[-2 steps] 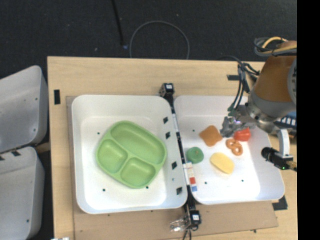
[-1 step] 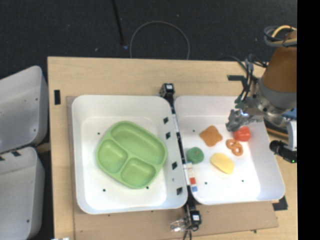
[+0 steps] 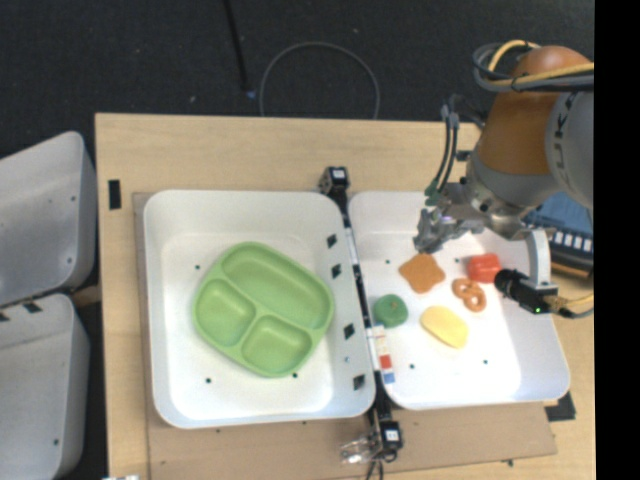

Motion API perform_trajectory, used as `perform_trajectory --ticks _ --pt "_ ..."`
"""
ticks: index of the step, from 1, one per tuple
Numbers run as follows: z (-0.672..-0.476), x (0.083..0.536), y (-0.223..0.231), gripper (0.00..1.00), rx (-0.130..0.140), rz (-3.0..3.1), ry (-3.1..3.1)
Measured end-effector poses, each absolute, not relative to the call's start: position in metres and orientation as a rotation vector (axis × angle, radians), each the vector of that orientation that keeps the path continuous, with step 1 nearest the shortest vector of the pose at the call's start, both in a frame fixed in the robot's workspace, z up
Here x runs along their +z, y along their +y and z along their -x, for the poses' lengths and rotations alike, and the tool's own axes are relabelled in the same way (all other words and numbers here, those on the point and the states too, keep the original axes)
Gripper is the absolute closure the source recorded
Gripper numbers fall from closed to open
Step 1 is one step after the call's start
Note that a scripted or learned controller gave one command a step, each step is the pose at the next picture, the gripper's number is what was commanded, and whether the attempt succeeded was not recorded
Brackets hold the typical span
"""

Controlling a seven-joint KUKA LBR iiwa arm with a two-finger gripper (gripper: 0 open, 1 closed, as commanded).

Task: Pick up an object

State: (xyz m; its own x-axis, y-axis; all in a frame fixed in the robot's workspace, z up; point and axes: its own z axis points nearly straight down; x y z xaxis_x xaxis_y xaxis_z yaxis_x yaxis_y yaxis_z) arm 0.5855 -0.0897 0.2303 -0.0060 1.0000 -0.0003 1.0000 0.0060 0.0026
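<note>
The right bin [image 3: 500,378] holds an orange flat square piece [image 3: 422,273], a red block [image 3: 483,266], a small orange pretzel-shaped ring [image 3: 468,294], a yellow lemon-like piece [image 3: 444,326] and a green round piece [image 3: 389,311]. My gripper [image 3: 432,236] hangs over the bin's upper part, just above the orange square piece. From this slant the view does not reveal whether anything sits between its fingers.
The left bin [image 3: 170,368] carries a green divided plate [image 3: 262,309]. A metal divider with clips [image 3: 352,288] runs between the bins. Grey chair backs [image 3: 40,268] stand at the left. The wooden bench [image 3: 250,153] borders both bins.
</note>
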Motion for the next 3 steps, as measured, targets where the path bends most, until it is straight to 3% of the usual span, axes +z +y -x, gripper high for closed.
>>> perform_trajectory --ticks 3 --pt "-0.617 0.248 0.07 1.0 0.006 -2.213 2.229"
